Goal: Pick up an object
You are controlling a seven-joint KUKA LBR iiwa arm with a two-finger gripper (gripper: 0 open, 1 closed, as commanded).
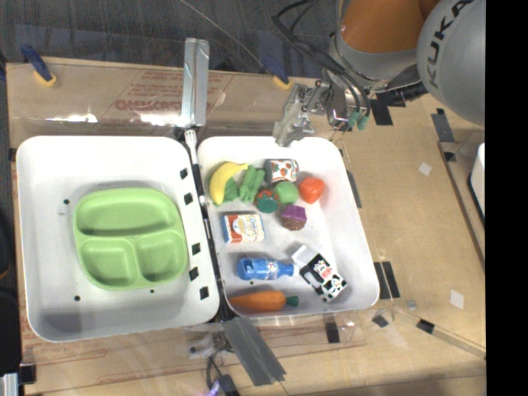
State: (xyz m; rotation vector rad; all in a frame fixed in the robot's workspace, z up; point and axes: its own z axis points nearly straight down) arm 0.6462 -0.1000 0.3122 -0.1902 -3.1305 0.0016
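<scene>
My gripper (290, 129) hangs over the far rim of the right bin (356, 221), above and just behind the toy food; nothing shows between its fingers. In that bin lie a yellow banana (221, 180), a green vegetable (247, 183), a small red-and-white can (281, 170), a green ball (285, 192), a red tomato (311, 190), a purple fruit (293, 217), a small carton (243, 228), a blue bottle (264, 268), a black-and-white cow-print carton (322, 274) and an orange carrot (257, 302).
The left bin (41, 221) holds a green divided tray (129, 238). A metal post (195, 85) rises behind the divider between the bins. Bare wooden bench (429, 246) lies to the right.
</scene>
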